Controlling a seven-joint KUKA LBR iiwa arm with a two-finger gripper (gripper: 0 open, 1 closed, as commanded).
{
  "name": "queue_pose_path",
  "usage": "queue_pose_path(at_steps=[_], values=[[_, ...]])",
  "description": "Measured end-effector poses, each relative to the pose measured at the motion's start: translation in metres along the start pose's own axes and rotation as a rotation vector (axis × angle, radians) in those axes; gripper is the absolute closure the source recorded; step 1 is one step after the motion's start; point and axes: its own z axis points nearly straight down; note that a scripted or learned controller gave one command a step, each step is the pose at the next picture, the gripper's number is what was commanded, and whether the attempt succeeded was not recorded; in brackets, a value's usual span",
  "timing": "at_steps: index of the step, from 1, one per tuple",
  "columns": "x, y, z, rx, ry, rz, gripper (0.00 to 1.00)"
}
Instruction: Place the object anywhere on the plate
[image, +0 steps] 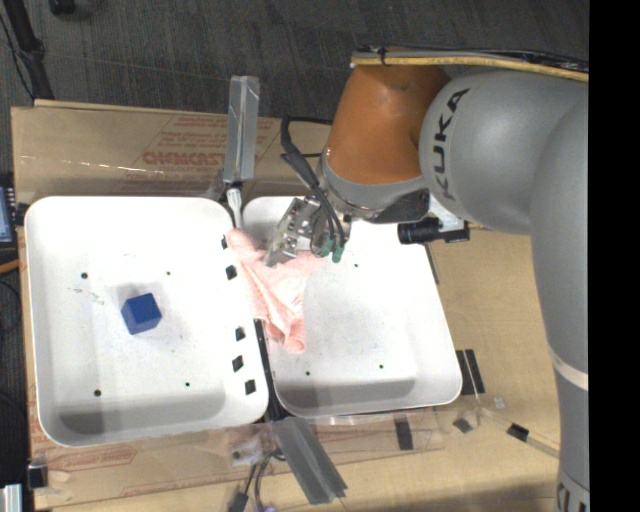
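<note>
Dark carpet runs behind the bench, and flattened cardboard (120, 150) lies under two white bins set side by side.

You see the gripper (297, 238) at the upper left corner of the right bin (400, 330), hanging from the grey arm (500, 150) with its orange band. Its fingers come down onto the top end of a pink cloth (275, 290). They look pressed on a fold of it, but the metal and wiring blur together there, so you cannot tell the jaw state for sure.

The cloth is bunched and trails down from the gripper along the right bin's left wall. Its upper edge laps onto the rims where the two bins meet. Its lower end rests on the right bin's floor, near the wall.

Outward from there, the left bin (60, 300) holds a small blue cube (141, 312) sitting left of centre, well apart from the cloth. Black tape tabs (240, 340) sit along the seam between the bins. A grey bar (240, 130) stands upright behind the seam, and a grey strip (310, 465) lies on the bench just below the bins.
</note>
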Motion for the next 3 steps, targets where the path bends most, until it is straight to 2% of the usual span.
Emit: queue_pose_path(at_steps=[1, 3], values=[[0.028, 0.039, -0.012, 0.0, -0.002, -0.392, 1.0], [0.078, 0.123, 0.001, -0.001, -0.004, -0.396, 1.0]])
